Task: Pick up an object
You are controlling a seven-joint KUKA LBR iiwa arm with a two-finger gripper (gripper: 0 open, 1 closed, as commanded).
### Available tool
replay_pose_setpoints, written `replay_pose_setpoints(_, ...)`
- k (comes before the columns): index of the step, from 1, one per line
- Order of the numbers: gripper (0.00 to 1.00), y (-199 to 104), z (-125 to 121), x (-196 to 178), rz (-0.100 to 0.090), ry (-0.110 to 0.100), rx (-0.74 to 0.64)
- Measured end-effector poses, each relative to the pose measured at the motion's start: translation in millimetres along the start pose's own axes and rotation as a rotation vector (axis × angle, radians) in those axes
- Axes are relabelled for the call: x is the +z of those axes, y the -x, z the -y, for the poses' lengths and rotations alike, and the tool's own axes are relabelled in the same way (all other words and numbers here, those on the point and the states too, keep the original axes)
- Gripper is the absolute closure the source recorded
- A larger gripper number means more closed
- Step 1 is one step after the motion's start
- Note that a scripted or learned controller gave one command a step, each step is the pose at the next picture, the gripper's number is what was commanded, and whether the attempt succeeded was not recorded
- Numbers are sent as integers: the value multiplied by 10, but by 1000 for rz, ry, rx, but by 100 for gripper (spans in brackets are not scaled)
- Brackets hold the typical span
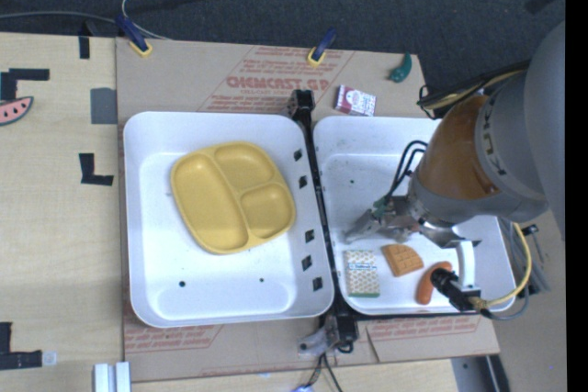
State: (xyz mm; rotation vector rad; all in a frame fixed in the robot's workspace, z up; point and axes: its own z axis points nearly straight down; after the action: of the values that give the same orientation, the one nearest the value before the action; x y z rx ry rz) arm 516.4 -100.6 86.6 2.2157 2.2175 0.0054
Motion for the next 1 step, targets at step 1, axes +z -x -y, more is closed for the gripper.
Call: replay_pose_setpoints(1, 0, 123, -435, 9, -2, -5, 0)
